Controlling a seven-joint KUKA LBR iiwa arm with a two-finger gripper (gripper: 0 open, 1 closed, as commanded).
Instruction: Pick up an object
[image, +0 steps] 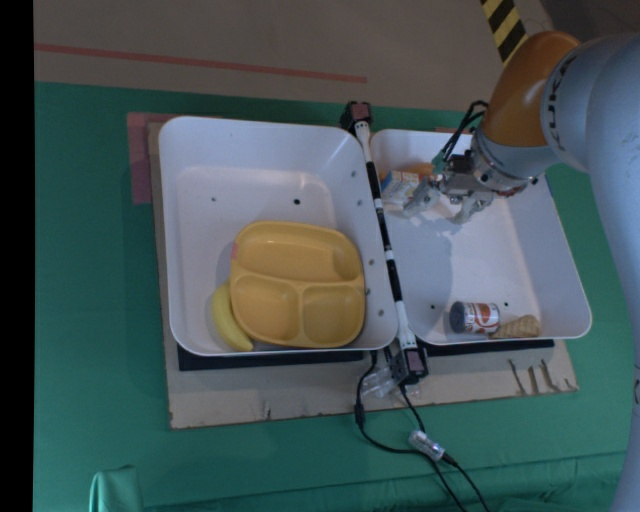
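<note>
— Where's it going, do you reckon?

— The gripper (447, 203) hangs over the far end of the right bin (545, 250), fingers spread wide, nothing between them. The nearest thing is that small carton (402, 183), lying just beside it against the divider (383, 235).

— So it wants the carton?

— That's my guess. It's tucked into the corner though — wall on one side, divider on the other. If a finger lands on top of it or on the rim, it'll just shove the carton flat or jam there.

— And the other bits?

— The can (474, 317) and the cone-shaped thing (515, 327) sit together at the near edge of the same bin, well apart from the hand. The can is on its side; it'd roll if nudged.

— The left bin (200, 180)?

— Yellow tray (296, 283) with a banana (227, 321) pressed against it. Too far off to matter now — the risk, I'd say, is closing on air beside the carton.
</note>
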